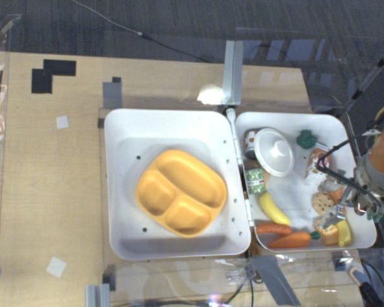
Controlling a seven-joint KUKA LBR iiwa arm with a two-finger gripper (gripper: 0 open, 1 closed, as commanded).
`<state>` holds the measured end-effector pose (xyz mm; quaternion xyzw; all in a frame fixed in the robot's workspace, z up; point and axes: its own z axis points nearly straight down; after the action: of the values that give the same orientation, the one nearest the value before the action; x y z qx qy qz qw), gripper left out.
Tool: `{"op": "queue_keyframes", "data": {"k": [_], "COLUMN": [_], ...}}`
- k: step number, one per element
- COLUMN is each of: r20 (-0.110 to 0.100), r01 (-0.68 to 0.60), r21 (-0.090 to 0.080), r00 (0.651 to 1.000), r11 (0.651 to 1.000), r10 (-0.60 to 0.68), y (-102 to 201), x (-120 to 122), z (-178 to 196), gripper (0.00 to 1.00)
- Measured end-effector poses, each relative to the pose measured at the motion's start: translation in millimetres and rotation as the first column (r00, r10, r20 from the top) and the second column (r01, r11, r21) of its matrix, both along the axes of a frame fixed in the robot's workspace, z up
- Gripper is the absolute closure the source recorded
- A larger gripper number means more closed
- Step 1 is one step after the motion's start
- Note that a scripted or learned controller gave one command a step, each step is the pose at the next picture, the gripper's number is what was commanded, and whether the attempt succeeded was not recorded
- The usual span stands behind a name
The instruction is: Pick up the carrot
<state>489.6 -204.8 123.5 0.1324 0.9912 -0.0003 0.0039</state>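
The carrot (290, 240) is orange with a small green top and lies flat along the front wall of the right bin (345, 125). A thinner red-orange piece (271, 228) rests just behind it, touching or nearly so. My gripper (353, 200) hangs at the bin's right side, up and to the right of the carrot and apart from it, above a cluster of small food items. Black cables cross in front of the gripper.
The right bin also holds a white bowl (274, 151), a yellow banana (273, 208), a green-labelled can (256, 180), a dark green item (306, 139) and a cookie (320, 201). A yellow divided plate (180, 191) lies in the left bin (125, 139).
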Motion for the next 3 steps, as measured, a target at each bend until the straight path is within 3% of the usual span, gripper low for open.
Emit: {"op": "queue_keyframes", "data": {"k": [1,2,3], "r20": [0.005,0.015,-0.003], "r01": [0.219,0.213,0.426], "r21": [0.0,-0.001,0.004], "r00": [0.976,0.977,0.905], "r11": [0.976,0.977,0.905], "r10": [-0.219,-0.213,-0.426], "y": [5,6,70], "x": [35,38,-1], "z": [-34,-21,-6], "gripper": [0.0,1.0,1.0]}}
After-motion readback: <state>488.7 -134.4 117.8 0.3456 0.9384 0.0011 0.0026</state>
